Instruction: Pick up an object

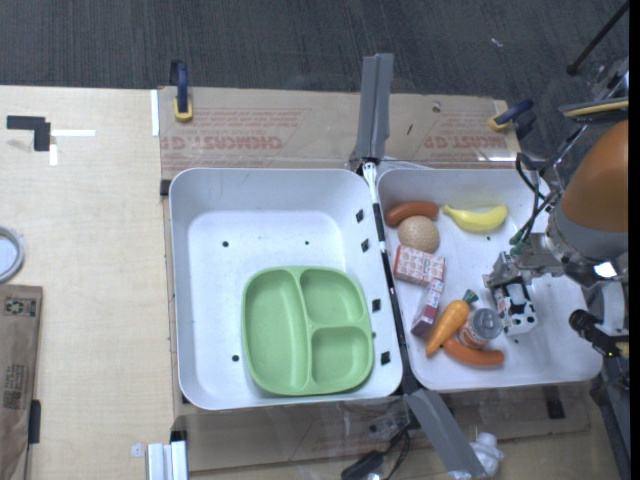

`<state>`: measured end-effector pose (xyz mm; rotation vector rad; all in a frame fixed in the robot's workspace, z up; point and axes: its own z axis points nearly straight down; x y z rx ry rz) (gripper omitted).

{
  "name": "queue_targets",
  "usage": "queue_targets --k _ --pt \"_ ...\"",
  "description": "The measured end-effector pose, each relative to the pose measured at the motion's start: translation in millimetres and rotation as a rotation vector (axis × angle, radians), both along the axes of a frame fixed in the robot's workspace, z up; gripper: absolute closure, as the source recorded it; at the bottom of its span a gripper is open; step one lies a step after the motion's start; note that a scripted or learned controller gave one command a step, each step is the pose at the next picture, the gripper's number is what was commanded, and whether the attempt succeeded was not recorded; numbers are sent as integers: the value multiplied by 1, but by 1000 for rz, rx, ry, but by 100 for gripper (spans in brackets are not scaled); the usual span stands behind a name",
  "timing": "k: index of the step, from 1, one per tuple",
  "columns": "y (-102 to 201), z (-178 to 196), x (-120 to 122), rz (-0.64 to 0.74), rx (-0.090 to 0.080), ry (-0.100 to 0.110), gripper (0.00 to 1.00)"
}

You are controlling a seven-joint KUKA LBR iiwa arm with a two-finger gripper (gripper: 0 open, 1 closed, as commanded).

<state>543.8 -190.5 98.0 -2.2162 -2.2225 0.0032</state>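
Several pieces of toy food lie in the right bin [560,368], and any of them could serve as the object to pick. Closest to the gripper [512,303] are a small grey can [486,323], a carrot [447,324] and a red sausage [475,354], clustered toward the bin's near edge, the can touching both. Further up, along the bin's left wall, sit a red-and-white box [419,265] and a smaller red carton [431,304], then a round tan ball, perhaps a potato or bread roll [419,233]. A second sausage [412,211] and a banana [475,217] lie near the far edge.

The gripper hangs low inside the bin, just beside the can on its right. At this angle I cannot tell how it is set, and nothing can be seen held in it.

My reading is that the arm is at the reach-and-descend step, with no grasp made yet. The next move calls for settling squarely over one item, likely the can, without nudging the carrot and sausage pressed against it, then closing and lifting straight up.

The left bin [200,268] holds a green divided plate [306,330] near its front edge.
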Motion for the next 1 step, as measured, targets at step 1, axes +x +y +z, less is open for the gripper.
queue_targets --k 1 --pt "28 97 27 82 -1 -1 100"
